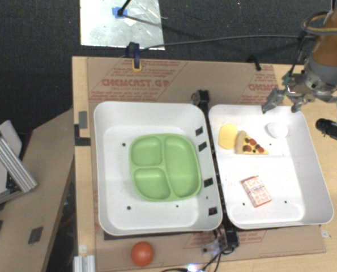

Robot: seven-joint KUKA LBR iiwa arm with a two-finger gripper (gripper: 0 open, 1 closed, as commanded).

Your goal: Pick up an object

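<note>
Arm (330, 44) cut off by right edge; print on small red box (256, 191) too small to read.

- My one camera sits fixed above the tabletop (281, 248), looking down at a slant.
- Far enough back that I get both white bins (151, 115) whole; arm (329, 50) enters from right.

Even, bright overhead light; soft shadows. White bins (157, 115) near overexposed. Glare on foil sheet (122, 16), far left. Arm (327, 50) slightly blurred, far right.

Open floor around pizza slice (251, 145)
</note>
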